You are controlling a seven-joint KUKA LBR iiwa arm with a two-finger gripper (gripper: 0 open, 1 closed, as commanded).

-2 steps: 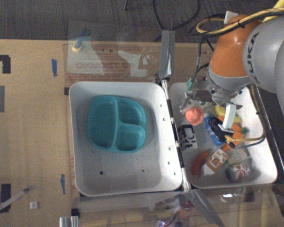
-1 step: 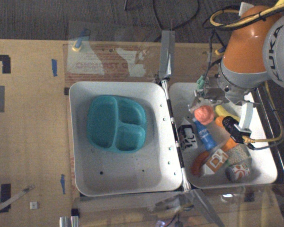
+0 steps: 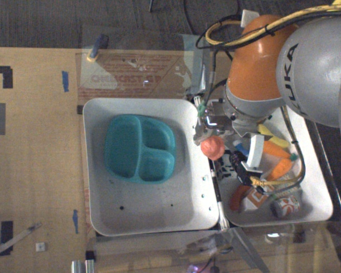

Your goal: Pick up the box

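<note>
Because the grey-and-orange arm [image 3: 261,67] covers much of the right shallow white bin [image 3: 324,201], the gripper [image 3: 211,134] cannot be judged apart or together; the small orange-and-white cardboard box [image 3: 257,198] is seen partly hidden.

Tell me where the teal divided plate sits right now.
The teal divided plate lies in the left white bin, toward its upper half, left of the pinkish-red round object near the divide between the bins.
</note>
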